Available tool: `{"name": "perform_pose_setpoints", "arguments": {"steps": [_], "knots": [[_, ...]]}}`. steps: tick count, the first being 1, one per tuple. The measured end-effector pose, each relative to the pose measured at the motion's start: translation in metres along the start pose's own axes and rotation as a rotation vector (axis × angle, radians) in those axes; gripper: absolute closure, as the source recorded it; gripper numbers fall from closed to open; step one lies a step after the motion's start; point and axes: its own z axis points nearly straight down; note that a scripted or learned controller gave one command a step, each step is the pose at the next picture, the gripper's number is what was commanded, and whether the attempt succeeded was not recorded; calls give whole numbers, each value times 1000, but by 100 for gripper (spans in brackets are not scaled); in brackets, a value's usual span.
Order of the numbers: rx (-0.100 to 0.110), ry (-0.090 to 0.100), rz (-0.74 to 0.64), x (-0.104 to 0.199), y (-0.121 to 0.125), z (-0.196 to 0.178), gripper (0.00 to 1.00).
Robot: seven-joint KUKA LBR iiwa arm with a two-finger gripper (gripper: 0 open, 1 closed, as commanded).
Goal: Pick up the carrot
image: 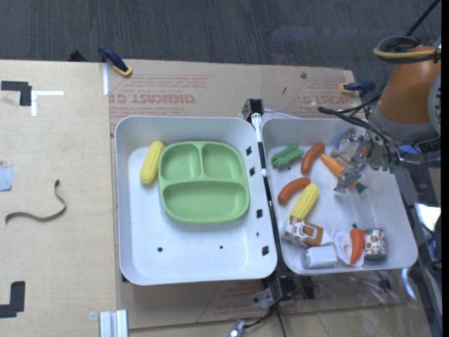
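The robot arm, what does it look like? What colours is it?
The arm is grey, with a fat, rounded orange band near the wrist. Thin black cables loop around it. At its end is a small silvery metal gripper with two thin fingers, and there's a tiny bit of green by its tips.

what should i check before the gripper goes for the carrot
1. Carrot found, lying in the right bin near its far edge: ok.
2. Gripper over the right bin, close beside the carrot: ok.
3. Carrot between the fingers: not ok, it lies just to the side.
4. Fingers open or shut: cannot tell.
5. Room around the carrot: not ok, a hot dog sausage lies right against it.
6. Second carrot-like toy at the near edge, which could be confused: cannot tell.
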Motion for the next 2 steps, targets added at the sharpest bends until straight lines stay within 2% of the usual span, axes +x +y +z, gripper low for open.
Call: {"name": "perform_pose_setpoints", "arguments": {"steps": [1, 2], "knots": [[2, -7, -4, -2, 1, -11, 100], [-1, 0, 92, 4, 49, -55, 100]]}}
